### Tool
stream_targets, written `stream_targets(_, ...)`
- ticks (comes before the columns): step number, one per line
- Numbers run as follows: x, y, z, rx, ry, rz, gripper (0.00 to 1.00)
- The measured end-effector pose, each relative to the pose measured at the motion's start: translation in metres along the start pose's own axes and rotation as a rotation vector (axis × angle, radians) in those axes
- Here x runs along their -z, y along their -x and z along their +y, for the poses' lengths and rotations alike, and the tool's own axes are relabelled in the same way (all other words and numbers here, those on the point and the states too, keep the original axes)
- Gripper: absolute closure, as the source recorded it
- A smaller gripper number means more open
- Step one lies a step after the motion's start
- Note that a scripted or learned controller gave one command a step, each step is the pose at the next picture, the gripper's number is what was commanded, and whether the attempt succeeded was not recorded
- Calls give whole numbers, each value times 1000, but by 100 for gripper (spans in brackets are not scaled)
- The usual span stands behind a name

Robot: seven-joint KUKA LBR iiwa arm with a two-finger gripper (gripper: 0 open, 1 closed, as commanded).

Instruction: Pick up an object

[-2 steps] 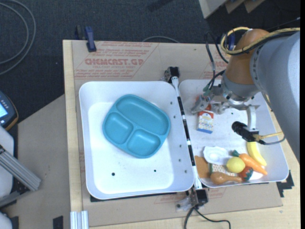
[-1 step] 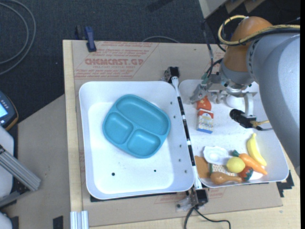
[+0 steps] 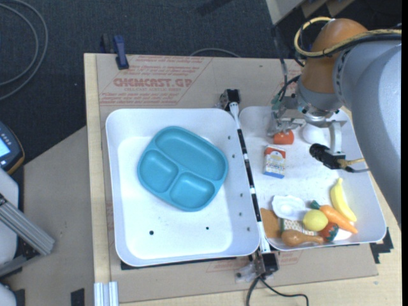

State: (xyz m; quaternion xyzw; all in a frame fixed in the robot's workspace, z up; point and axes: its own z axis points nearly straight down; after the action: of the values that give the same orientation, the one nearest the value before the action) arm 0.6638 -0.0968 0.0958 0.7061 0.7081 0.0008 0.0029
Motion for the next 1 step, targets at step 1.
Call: stream_targets(1,-1,0,0,0,-2,0,0)
